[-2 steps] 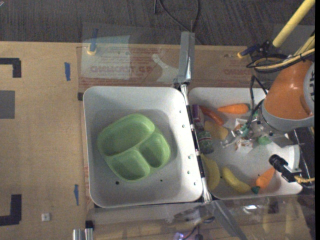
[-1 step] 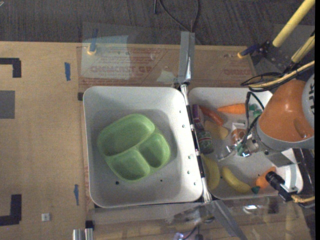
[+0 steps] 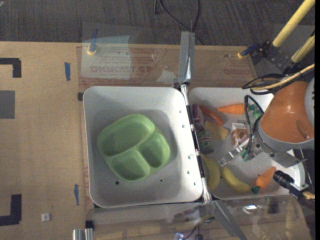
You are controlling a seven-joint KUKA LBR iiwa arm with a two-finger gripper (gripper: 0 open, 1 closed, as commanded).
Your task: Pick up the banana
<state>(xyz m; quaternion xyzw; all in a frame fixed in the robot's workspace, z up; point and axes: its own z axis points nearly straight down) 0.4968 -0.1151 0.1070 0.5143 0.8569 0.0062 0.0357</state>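
Camera view from above has the banana (image 3: 236,180) lying flat on the floor of the right bin (image 3: 227,95), close to that bin's near edge. It is yellow, short and curved, with its darker tip toward the near right, and nothing covers it. A second yellow curved fruit (image 3: 212,170) lies just beside it, against the bin's left wall. The claw (image 3: 243,150) hangs over the middle of the same bin, under the arm's orange band (image 3: 286,115), and the banana sits below it toward the near edge, apart from it, with a strip of bare white floor between. Whether the claw is apart or together I cannot tell, as wires and the wrist hide it. A small carrot (image 3: 264,177) lies just right of the banana near the bin's near right corner. A bigger carrot (image 3: 232,109) rests by the far edge, a red pepper (image 3: 212,115) beside it, and a dark bottle (image 3: 204,138) lies along the left wall. The left bin (image 3: 95,134) holds a green divided plate (image 3: 133,146) at its middle, tilted a little. Both bins stand side by side on a pale wooden tabletop (image 3: 40,134) marked with black corner marks and bits of blue tape (image 3: 67,71). Beyond the tabletop's far edge runs dark grey carpet (image 3: 100,9) with a black cable (image 3: 176,4) looping over it
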